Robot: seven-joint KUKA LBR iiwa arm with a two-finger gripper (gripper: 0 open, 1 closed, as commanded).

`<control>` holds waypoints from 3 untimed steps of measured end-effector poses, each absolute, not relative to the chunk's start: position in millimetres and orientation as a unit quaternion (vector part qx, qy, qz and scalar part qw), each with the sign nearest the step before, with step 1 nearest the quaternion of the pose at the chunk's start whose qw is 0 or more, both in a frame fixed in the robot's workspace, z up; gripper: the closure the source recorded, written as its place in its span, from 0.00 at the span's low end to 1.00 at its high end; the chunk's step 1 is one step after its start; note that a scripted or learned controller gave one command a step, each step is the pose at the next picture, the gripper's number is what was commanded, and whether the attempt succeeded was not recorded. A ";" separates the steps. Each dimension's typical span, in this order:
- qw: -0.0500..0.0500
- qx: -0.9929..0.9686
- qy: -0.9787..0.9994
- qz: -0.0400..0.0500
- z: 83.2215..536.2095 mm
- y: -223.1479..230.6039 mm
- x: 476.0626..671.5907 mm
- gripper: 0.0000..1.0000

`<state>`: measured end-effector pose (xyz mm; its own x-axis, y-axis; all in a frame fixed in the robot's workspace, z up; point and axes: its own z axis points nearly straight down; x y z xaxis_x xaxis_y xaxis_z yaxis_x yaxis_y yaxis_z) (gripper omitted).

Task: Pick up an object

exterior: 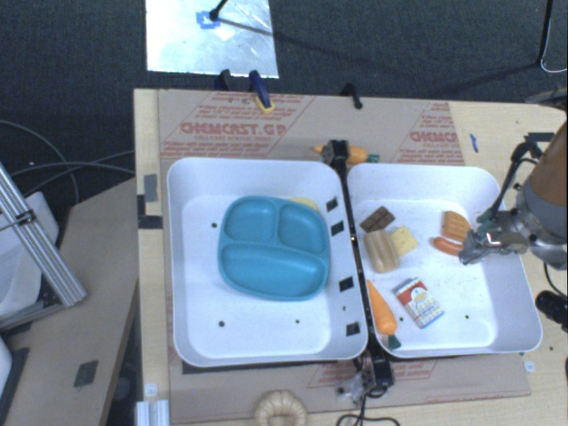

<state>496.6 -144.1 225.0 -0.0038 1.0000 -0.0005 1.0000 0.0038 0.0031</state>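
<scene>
My gripper [475, 245] hangs low over the right bin [497, 327], near its right wall. Its tip is right beside a small red sausage [446, 246] and just below an orange waffle-like piece [455, 224]; I cannot make out any contact. Further left in the same bin lie a brown chocolate bar [377, 218], a beige ridged piece [382, 251] and a yellow cheese slice [405, 240]. A carrot [382, 309] lies along the bin's left wall. A small red and white box [419, 302] sits near the front.
The left bin [200, 327] holds a blue divided plate [273, 247] with a yellow item [305, 203] at its far edge. A black divider strip [351, 238] runs between the bins. An orange item [356, 155] lies behind them on the cardboard.
</scene>
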 end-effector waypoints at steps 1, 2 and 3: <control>0.001 0.704 0.711 0.002 232.5 -97.6 532.5 1.00; 0.001 0.705 0.710 0.001 214.1 -74.1 559.9 1.00; 0.001 0.705 0.709 0.001 233.8 -73.7 562.1 1.00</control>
<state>562.1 -73.7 233.8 -0.0057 1.0000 0.0002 1.0000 0.0057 0.0028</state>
